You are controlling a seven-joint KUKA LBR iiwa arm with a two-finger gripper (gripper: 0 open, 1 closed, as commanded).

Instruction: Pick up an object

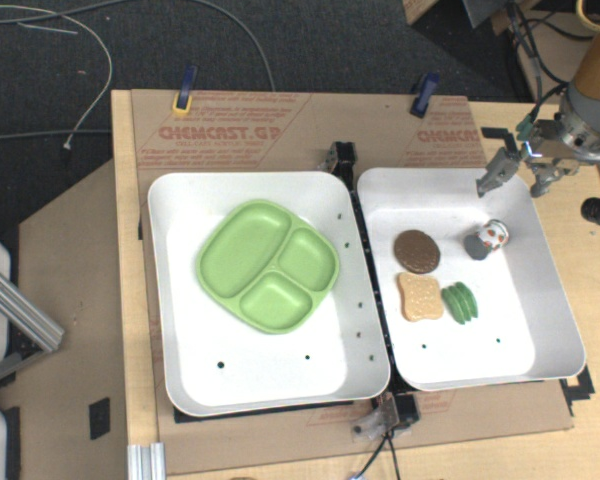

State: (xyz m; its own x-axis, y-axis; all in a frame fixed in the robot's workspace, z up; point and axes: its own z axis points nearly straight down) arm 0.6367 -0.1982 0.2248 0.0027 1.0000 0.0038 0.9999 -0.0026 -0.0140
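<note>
A grey robot arm's two-finger gripper (520, 173) hangs over the far right corner of the right-hand shallow white plastic bin (540, 358), its jaws standing apart with nothing between them. The nearest thing to it, a small grey-and-white rounded toy with a red spot (486, 239), lies in the bin just nearer than the jaws and slightly to their left, apart from them and untouched. Further left in the same bin sits a round brown cookie-shaped disc (417, 251); just nearer than it lies a tan toy slice of bread (420, 297), with a green ridged toy vegetable (461, 302) just beside the bread on its right. All four lie in the middle of the bin, well apart from its walls, and nothing stands between the open jaws and the grey-and-white toy. The left-hand shallow white plastic bin (180, 368) holds a light green plastic plate with three compartments (268, 265), lying flat and turned at an angle. Both bins rest side by side on a cardboard-covered desk (280, 118), where two blue clamps (187, 88) grip the cardboard's far edge. Grey cables (100, 38) trail over the dark carpeted floor (310, 18) beyond.
</note>
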